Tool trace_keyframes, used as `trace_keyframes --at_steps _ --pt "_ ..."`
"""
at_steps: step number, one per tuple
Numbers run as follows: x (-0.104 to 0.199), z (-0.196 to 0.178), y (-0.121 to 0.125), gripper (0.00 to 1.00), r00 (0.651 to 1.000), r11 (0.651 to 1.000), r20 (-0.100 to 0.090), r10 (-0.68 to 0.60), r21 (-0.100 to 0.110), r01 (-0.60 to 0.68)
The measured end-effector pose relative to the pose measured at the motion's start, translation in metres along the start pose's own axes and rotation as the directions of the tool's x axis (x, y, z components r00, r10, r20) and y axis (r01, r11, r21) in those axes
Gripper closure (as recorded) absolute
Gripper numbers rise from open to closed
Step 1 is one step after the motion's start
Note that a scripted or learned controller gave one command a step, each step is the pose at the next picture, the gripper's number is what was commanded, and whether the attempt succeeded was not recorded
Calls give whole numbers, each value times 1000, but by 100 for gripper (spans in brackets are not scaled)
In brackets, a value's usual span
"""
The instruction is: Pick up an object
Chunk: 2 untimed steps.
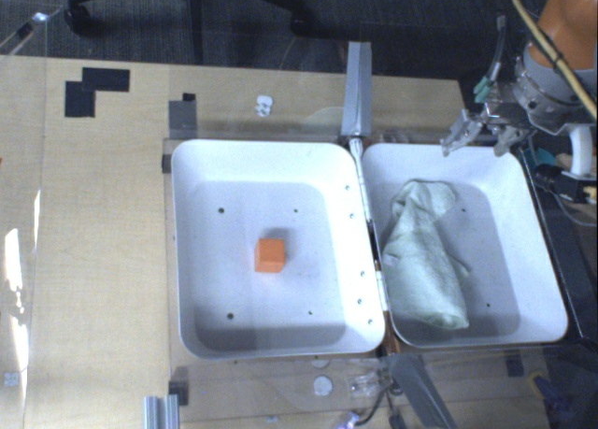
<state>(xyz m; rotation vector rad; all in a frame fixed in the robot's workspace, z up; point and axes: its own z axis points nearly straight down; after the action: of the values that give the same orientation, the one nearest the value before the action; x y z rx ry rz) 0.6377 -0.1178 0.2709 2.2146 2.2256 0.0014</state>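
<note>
Two white bins on table point(93, 259). Left bin point(201, 231): orange cube point(270, 255), near centre. Right bin point(523, 231): crumpled pale cloth point(427, 254), centre. Pincer point(483, 133): spread, holding nothing, above right bin's rim at 12 o'clock.

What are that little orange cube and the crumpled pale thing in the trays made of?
The orange cube looks like matte foam or painted wood: flat faces, no shine, so either is possible. The pale cloth appears to be soft woven fabric, likely a towel, judging by its folds and wrinkles.
</note>
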Motion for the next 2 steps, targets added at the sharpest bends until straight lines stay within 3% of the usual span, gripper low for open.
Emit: trace_keyframes --at_steps 1,2 --pt "-29 -7 32 0 992 992 2 -128 -4 128" --pt "-44 -59 32 0 941 941 4 -339 -6 339"
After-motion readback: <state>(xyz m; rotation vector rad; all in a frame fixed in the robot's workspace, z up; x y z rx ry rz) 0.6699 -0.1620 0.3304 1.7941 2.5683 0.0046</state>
